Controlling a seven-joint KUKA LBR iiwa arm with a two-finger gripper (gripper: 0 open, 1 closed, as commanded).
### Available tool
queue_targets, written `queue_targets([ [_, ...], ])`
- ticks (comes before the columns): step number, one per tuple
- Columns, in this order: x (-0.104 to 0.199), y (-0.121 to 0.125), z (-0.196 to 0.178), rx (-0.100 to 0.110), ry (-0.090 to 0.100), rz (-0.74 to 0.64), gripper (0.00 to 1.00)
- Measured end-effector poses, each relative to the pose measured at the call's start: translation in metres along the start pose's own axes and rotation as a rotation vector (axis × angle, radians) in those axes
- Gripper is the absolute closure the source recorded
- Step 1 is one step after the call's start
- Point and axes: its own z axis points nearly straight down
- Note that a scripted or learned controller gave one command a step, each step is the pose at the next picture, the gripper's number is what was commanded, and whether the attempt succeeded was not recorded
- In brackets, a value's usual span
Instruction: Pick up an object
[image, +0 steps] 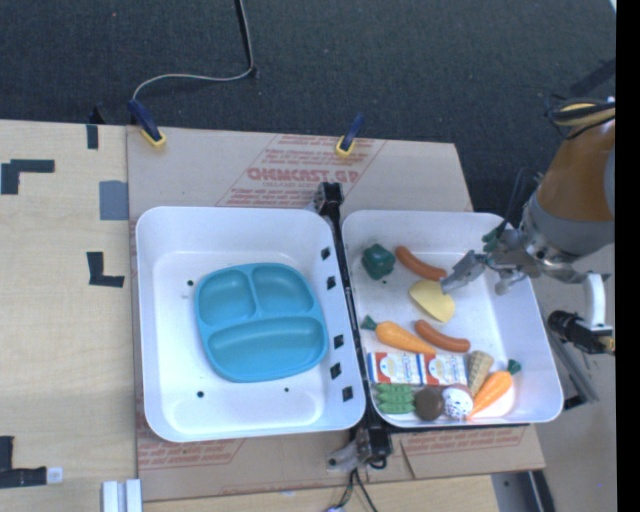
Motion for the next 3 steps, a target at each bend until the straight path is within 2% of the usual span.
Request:
queue_targets([
  [1,0.027,0.043,0.108,-0.006,-0.001,-0.001,0.00],
  [2,0.046,0.004,0.108,-0.006,-0.002,0.000,0.00],
  [3,0.076,-0.008,0.108,-0.010,-0.006,0.002,0.00],
])
